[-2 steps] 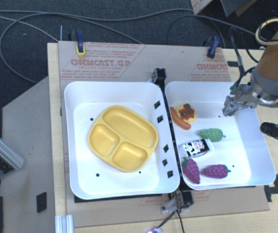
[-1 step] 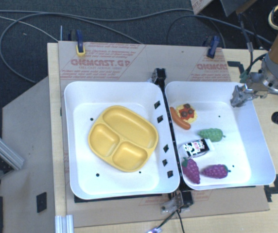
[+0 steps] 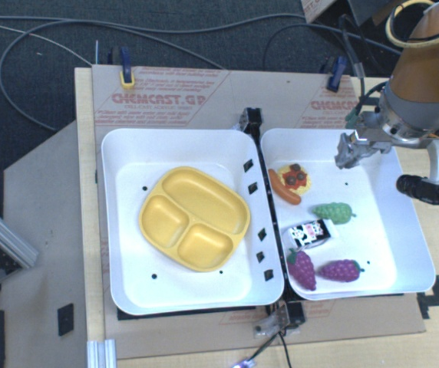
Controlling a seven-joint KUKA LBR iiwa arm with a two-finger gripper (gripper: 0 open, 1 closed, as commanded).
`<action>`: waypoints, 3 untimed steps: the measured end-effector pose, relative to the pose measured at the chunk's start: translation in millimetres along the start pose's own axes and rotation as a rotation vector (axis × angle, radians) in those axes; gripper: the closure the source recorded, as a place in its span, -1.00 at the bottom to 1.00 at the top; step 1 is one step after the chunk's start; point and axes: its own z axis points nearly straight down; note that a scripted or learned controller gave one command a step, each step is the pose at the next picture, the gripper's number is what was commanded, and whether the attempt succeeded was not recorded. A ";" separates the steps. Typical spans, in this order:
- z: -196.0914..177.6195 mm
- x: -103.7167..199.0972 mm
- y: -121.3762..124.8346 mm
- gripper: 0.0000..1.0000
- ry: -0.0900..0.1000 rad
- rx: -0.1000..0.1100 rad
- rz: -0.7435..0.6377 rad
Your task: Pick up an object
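Note:
The right bin holds several toy foods. A hot dog and a pizza slice lie near its upper left. A green vegetable sits mid-bin, with a black-and-white carton below it. Two purple grape bunches rest by the front wall. My gripper hangs over the bin's upper middle, to the right of the pizza and above the green vegetable. Nothing shows between its fingers.
A yellow divided plate lies in the left bin. A black divider with clips runs between the bins. Blue clamps hold the board's far edge. A black fitting sticks in from the right.

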 end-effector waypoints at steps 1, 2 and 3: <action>-6.8 60.8 -2.9 1.00 0.000 0.001 0.000; -13.6 117.5 -7.1 1.00 0.000 0.000 0.000; -10.4 173.8 -10.4 1.00 -0.001 0.002 0.001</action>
